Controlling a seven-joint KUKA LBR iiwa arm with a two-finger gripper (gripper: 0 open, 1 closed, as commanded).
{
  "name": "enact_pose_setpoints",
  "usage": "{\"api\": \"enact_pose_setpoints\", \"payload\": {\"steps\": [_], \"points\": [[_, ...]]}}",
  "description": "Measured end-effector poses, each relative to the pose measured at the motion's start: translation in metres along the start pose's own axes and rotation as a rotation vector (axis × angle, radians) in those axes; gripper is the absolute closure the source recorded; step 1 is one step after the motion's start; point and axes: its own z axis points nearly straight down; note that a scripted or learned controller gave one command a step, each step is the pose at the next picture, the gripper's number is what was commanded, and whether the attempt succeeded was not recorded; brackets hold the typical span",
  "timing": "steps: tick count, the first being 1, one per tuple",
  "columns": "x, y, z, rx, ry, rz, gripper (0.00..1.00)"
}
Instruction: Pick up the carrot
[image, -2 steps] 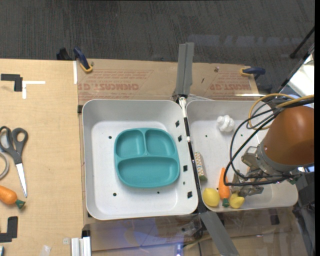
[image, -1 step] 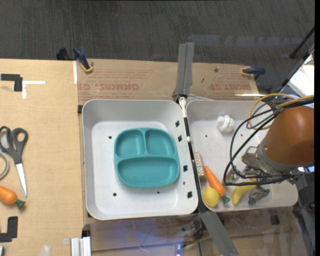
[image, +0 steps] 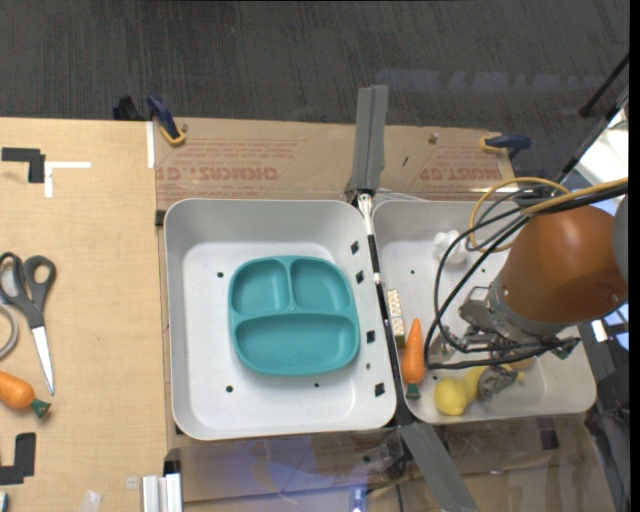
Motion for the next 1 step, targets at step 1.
{"api": "enact_pose_setpoints", "payload": {"steps": [1], "points": [[-0.0300,-0.0493,-0.0071,-0.001,-0.007,-0.475,0.00]]}}
